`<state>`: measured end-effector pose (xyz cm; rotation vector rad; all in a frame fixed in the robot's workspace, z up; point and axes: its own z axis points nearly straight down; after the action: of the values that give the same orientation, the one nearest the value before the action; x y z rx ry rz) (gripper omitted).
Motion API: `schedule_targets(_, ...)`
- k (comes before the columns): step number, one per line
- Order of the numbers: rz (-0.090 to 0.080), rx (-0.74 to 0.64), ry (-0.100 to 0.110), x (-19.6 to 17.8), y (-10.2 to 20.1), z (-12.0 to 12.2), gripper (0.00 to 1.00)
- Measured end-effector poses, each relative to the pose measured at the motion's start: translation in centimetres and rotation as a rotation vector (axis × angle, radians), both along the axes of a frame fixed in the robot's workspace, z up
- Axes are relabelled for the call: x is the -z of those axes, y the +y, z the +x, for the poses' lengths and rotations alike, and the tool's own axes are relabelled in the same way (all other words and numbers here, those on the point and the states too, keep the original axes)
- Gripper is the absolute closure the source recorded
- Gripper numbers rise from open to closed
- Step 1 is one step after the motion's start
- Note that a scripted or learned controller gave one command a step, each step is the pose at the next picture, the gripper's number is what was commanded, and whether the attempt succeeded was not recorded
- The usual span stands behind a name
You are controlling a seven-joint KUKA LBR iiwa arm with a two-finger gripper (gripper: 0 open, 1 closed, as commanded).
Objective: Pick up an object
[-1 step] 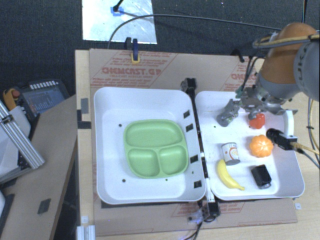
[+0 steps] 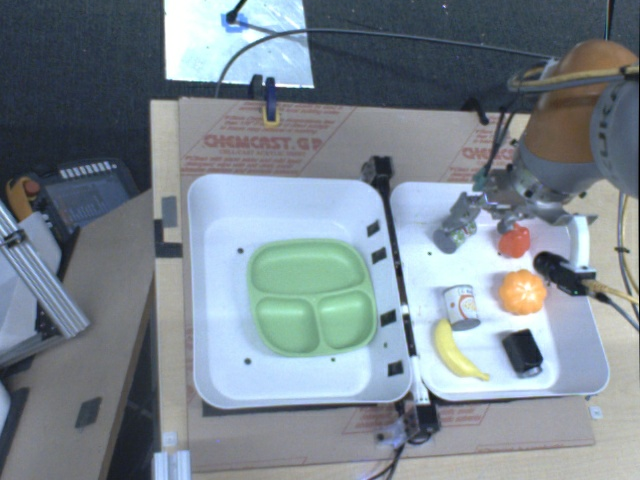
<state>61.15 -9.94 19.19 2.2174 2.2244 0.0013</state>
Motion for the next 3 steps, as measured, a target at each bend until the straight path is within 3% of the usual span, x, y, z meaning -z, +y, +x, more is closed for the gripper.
schedule_targets(2,0.000,0.001,0.002,10.2,0.2,1.0,0.00)
schedule_targets(3,0.000,0.001,0.000,10.7,0.2,1.1,0.00)
